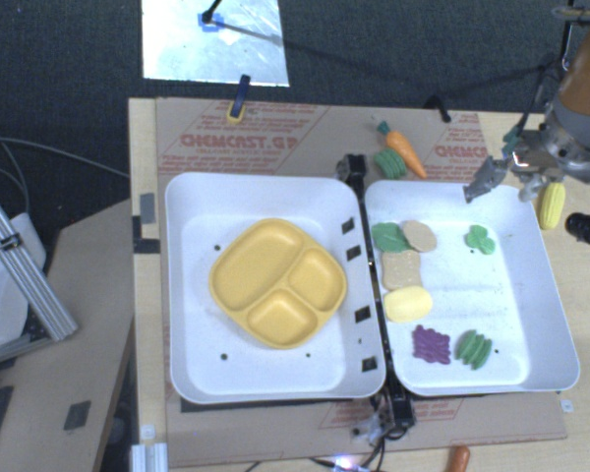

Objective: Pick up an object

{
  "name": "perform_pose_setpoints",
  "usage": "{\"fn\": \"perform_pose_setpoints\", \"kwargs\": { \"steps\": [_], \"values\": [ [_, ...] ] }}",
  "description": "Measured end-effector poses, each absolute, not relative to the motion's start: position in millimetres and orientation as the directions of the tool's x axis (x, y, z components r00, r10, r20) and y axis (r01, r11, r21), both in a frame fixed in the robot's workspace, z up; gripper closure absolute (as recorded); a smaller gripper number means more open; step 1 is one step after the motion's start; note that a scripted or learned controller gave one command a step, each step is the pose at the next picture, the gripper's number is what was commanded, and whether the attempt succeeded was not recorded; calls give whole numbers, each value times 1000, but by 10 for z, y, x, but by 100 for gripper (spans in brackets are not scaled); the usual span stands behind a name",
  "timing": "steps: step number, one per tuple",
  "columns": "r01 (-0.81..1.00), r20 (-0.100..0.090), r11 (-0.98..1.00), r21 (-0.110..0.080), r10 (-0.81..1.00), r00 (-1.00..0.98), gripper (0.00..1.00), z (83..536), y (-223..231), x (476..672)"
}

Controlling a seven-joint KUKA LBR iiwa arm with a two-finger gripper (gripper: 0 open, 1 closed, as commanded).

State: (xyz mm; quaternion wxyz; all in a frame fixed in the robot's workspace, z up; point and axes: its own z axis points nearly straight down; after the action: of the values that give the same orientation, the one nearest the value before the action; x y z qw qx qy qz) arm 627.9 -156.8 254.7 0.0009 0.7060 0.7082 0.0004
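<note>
My gripper [498, 192] hangs over the far right corner of the right bin [531, 293]; its fingers [475, 187] are spread open with nothing between them. Below it in the bin lie a small green broccoli piece [480, 239], a green leaf [387, 236], a beige round cookie [420, 234], a tan bread slice [403, 268], a yellow lemon [408, 304], purple grapes [431, 344] and a green ridged vegetable [473, 348]. A yellow corn cob [551, 205] lies just right of the gripper at the bin's rim.
The left bin [192, 264] holds a yellow divided plate [278, 281]. A toy carrot [405, 149] and a green piece [389, 164] lie on the cardboard behind the bins. A black divider with clips [364, 254] runs between the bins.
</note>
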Motion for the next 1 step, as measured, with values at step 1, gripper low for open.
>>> {"fn": "perform_pose_setpoints", "kwargs": {
  "steps": [1],
  "values": [
    [1000,0,9,12,1000,-9,0,3675,-1040,5908]
  ]
}}
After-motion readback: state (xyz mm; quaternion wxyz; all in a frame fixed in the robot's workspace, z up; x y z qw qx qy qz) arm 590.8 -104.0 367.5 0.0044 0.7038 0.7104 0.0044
